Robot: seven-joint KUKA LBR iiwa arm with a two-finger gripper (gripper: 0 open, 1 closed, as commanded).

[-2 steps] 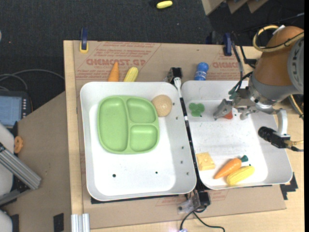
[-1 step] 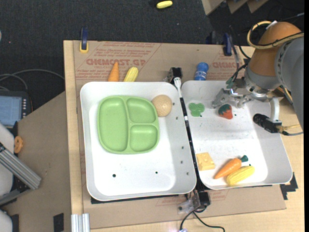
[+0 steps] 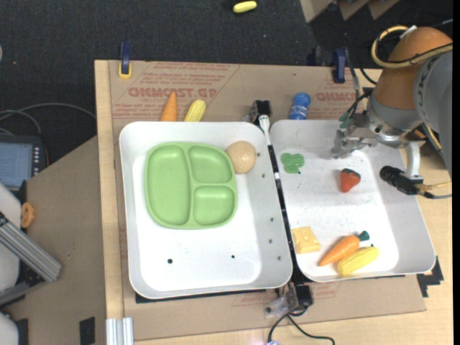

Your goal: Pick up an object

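Strawberry (image 3: 349,180), small, red with a green cap, lying alone on the floor of the right bin (image 3: 402,257), toward its far half, just near and slightly right of the gripper (image 3: 348,144). Gripper poised low over the far part of the right bin, empty, with nothing between its fingers; spread of the fingers not readable at this slant. Judged a light, hollow plastic toy: stiff enough to bear a firm pinch, smooth and rounded, hence liable to squirt sideways or roll if caught off-centre. Best taken across the widest part of the red body, below the cap, fingers closing on opposite flanks and coming straight down; open floor on all sides leaves room for both fingers. Other candidates in the same bin: green leafy piece (image 3: 292,162) to the left near the bin's left wall, flat and probably hard to get under; yellow cheese wedge (image 3: 306,239) near the left wall, low and flat-faced; carrot (image 3: 341,248) and corn cob (image 3: 357,259) touching each other at the near side, crowded and likely to shift together. Left bin (image 3: 208,272) holding a green divided plate (image 3: 191,185) and a tan ball (image 3: 241,156) touching its far right corner, well apart from the gripper.
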